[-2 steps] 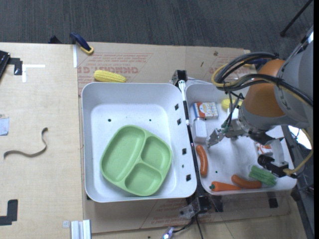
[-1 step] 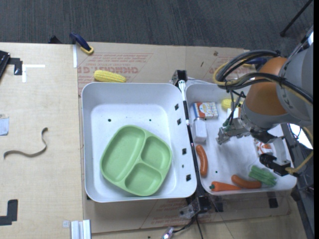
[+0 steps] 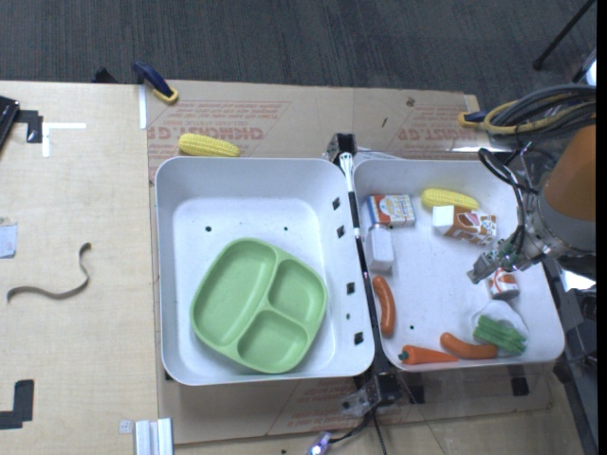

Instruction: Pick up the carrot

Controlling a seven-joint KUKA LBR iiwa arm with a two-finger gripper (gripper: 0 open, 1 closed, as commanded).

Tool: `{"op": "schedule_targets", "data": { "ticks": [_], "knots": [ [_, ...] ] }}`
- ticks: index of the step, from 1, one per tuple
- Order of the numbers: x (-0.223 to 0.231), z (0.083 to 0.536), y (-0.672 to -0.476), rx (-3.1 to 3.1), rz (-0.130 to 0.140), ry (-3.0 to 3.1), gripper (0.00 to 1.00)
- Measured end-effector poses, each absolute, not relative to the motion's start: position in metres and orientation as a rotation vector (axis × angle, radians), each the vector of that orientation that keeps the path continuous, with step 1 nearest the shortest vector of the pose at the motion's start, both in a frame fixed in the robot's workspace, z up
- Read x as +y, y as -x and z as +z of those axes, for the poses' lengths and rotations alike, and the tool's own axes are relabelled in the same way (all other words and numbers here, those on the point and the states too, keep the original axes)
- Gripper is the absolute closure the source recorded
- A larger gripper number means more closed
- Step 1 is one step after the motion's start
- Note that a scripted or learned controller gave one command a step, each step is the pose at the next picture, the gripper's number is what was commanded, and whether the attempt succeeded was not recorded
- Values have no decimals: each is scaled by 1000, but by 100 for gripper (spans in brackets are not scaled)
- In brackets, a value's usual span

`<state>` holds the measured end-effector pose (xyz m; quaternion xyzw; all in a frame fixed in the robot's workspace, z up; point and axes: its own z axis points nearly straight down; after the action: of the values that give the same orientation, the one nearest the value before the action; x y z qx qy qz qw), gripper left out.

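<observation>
**Carrot at the near rim of the right bin, claw above the far-right side**

The landmark is the right shallow white plastic bin [image 3: 417, 282]. The small orange carrot with a green tip [image 3: 427, 355] lies flat on this bin's floor against its near rim, close to the near-left corner. Just to its right, almost end to end with it, lies a smooth orange-red sausage-shaped toy [image 3: 468, 348], and beyond that a ribbed green vegetable toy [image 3: 500, 334] sits in the near-right corner. A second glossy orange-red sausage [image 3: 385, 305] lies along the bin's left wall, just above the carrot. The middle of the bin's floor is bare white plastic, so there is open room above the carrot.

At the bin's far side stand a small red-and-white printed carton [image 3: 393, 209], a bumpy yellow corn cob [image 3: 450, 198], a white cube [image 3: 443, 218] and an orange-and-white wrapped packet [image 3: 473, 226].

The grey metal claw [image 3: 493, 268] hangs over the bin's right side, well apart from the carrot; whether it is wide or narrow I cannot tell. A small red-and-white item [image 3: 504, 284] lies just below it.

Left of the bin, the second white bin [image 3: 180, 207] holds a matte light-green divided plate [image 3: 260, 304]. Another yellow corn cob [image 3: 208, 145] rests on the cardboard-covered counter [image 3: 76, 207] beyond that bin.
</observation>
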<state>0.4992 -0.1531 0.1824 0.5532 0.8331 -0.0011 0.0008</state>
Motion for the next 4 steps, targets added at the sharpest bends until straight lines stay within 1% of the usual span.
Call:
{"op": "schedule_targets", "data": {
  "ticks": [1, 2, 3, 4],
  "knots": [
    [-111, 91, -477, 2587, -2, -1782, 100],
    [-101, 91, -477, 2567, -2, -1814, 100],
    [-101, 91, -477, 2566, -2, -1815, 0],
    [-109, 91, -534, 2179, -4, -2262, 0]
  ]
}}
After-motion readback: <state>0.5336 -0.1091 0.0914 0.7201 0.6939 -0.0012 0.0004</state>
